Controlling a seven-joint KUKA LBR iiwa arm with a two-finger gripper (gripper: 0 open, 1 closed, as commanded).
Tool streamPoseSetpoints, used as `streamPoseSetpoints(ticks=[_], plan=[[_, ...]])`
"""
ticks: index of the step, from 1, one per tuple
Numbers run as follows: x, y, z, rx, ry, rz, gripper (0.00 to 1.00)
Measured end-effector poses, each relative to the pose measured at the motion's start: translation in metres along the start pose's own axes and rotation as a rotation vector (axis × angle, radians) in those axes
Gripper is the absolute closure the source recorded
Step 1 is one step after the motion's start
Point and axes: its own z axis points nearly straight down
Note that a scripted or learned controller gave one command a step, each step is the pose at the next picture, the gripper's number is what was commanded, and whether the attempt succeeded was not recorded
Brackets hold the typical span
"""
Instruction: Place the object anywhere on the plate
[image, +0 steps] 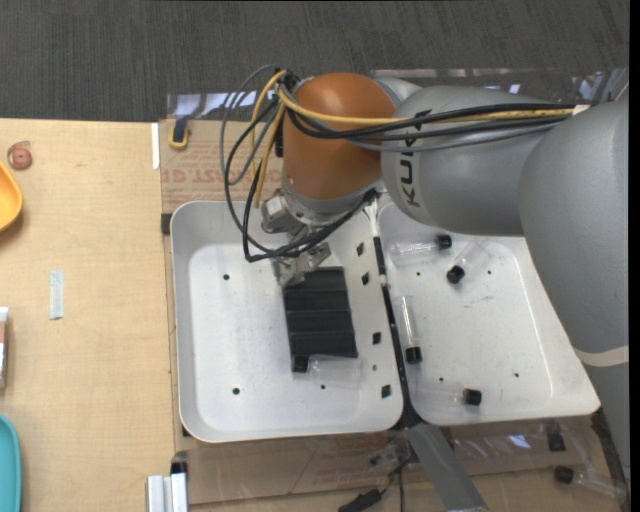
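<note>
Gripper (300, 258) hangs over the far half of the left bin (200, 330), under the arm's orange band (335, 130); whether it is open or closed cannot be told, since the wrist covers it from above.

Nearest, at the left edge, a teal thing (6, 465) lies on the wooden table (90, 400), cut off by the frame. In the right bin (540, 350), 1 small black piece (472, 397) sits near the near wall. Along the wall shared by the 2 bins a clear rod (408, 325) with a black tip lies lengthwise.

Next comes the block (320, 315), black and ribbed, flat on the left bin's floor towards its right side. It runs near to far, slightly turned, and its far end lies just under the gripper; whether they touch cannot be told. A small black nub sticks out at its near left corner.

Farther on, 2 more small black pieces (455, 273) lie in the right bin's far half, close beside the arm. On the table, a grey strip (56, 295) lies well apart from the bins, and beyond it an orange thing (6, 205) and a reddish disc (18, 155). Yellow and black cables (240, 150) loop off the band. Cardboard (210, 165) shows beyond the left bin, then dark floor (100, 50).
</note>
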Motion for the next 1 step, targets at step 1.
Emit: streamPoseSetpoints(ticks=[1], plan=[[0.0182, 0.0027, 0.0, -0.001, 0.0, -0.41, 1.0]])
